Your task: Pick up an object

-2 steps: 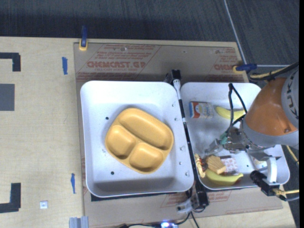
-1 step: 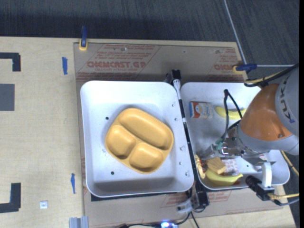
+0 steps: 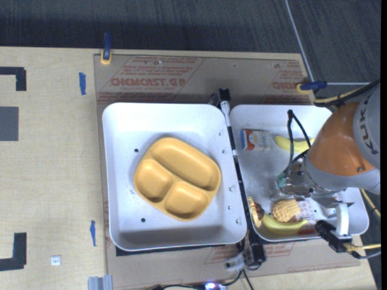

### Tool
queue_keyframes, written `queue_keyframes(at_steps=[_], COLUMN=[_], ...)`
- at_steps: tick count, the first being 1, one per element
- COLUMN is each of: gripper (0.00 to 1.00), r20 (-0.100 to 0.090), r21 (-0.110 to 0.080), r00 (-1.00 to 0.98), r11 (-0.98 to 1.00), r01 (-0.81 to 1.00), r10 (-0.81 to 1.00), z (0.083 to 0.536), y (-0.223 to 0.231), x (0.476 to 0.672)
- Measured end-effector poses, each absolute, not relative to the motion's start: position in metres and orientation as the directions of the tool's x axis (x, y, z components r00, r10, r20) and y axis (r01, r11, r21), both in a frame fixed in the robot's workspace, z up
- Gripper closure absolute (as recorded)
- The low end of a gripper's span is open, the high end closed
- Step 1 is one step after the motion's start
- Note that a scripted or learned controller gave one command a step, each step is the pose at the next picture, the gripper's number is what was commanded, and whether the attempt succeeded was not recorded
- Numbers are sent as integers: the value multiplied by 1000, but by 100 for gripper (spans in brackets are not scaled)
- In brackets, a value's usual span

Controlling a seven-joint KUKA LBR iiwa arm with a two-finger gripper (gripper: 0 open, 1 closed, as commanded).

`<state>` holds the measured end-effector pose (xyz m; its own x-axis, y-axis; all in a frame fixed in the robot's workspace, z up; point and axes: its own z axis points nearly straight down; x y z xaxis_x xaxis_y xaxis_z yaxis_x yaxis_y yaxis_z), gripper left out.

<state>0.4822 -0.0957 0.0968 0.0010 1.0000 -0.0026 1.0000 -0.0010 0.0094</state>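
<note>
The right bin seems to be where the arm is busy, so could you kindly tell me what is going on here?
The grey and orange arm reaches in from the right and hangs low over the right bin. Its pincer sits just above a waffle and a banana near the front of that bin. A small carton and a second banana lie further back. The left bin holds a yellow divided tray, lying bottom up. Nothing looks lifted yet.

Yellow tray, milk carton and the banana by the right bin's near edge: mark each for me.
yellow tray (image 3: 176, 177), camera view, centre ridge.
milk carton (image 3: 256, 140), camera view, printed face.
banana (image 3: 279, 225), camera view, mid-body.
</note>
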Motion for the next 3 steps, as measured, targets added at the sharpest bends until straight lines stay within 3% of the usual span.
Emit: queue_keyframes(at_steps=[1, 2, 3], gripper=[100, 100, 0], r20=[1, 1, 1], r21=[1, -1, -1], r00=[-3, 0, -1], r11=[3, 0, 1], r01=[1000, 1000, 1000], r10=[1000, 1000, 1000], z=[185, 185, 185], y=[38, -12, -12], x=[504, 480, 480])
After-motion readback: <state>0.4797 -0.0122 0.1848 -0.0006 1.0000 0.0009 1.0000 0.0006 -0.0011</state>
